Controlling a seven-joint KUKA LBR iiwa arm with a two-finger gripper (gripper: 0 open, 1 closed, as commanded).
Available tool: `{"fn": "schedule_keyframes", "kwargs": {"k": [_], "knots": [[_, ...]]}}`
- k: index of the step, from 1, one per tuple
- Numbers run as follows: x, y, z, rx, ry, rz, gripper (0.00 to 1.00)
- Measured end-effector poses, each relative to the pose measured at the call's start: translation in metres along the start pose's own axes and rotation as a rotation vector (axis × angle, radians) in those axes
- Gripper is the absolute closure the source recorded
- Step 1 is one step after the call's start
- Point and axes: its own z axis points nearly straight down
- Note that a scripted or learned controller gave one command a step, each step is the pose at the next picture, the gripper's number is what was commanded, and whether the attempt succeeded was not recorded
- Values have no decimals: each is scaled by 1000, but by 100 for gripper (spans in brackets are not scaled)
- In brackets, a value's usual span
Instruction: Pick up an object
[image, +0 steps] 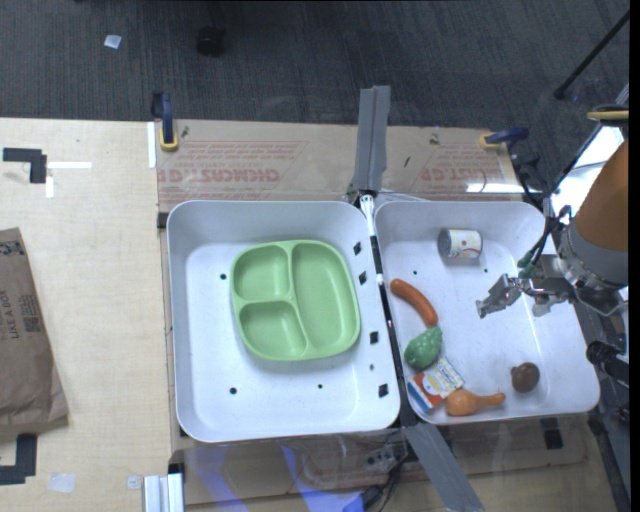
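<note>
The right bin (560, 398) holds six small things, all lying loose. A white cylinder (461, 243) lies on its side near the far wall. An orange sausage (414, 301) lies slantwise at the left wall, above a green leafy piece (424, 348). A printed packet (436, 383) touches an orange gourd (473, 402); a brown lump (525, 376) sits just beside them.

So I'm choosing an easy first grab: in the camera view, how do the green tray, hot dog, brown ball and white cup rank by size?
1. Green tray, by far the largest.
2. Hot dog.
3. White cup.
4. Brown ball, looks smallest, though it and the cup are close.
</note>
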Motion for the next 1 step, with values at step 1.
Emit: {"fn": "schedule_keyframes", "kwargs": {"k": [1], "knots": [[50, 58, 24, -1, -1, -41, 0]]}}
